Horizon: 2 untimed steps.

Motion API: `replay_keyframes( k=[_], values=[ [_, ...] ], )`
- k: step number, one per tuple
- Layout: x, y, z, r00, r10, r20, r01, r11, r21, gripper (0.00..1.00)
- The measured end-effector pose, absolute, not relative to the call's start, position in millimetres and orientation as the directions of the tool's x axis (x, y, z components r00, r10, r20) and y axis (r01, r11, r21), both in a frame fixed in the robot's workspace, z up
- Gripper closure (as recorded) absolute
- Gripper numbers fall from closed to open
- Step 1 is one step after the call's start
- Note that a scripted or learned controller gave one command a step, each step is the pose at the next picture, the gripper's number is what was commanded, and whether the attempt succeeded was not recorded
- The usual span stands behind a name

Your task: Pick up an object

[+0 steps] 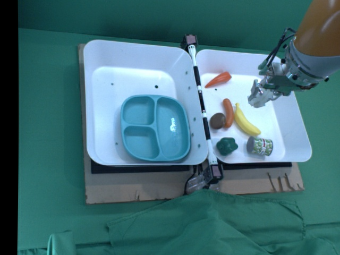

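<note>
The right bin holds several toy foods: an orange carrot near its back left, a red sausage, a brown round piece, a yellow banana, a green broccoli and a small can with a green label. My gripper hangs over the right bin, just right of the banana's upper end and above the bin floor. Nothing shows between its fingers.
The left bin carries a teal three-compartment plate. A ridge with black clamps joins the two bins. Both bins rest on a cardboard sheet over green cloth.
</note>
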<state>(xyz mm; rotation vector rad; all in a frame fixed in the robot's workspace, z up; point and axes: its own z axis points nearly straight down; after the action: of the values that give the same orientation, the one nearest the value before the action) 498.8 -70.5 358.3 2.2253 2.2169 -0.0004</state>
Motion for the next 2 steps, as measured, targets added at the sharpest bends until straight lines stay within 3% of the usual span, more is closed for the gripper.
replay_keyframes(
  k=[1,2],
  values=[
    [498.8,-70.6,358.3,0.004,1.000,-0.001,1.000,-0.004,0.000,0.00],
    [469.1,-95.0,187.3,0.005,1.000,-0.002,1.000,-0.005,0.008,0.00]
  ],
)
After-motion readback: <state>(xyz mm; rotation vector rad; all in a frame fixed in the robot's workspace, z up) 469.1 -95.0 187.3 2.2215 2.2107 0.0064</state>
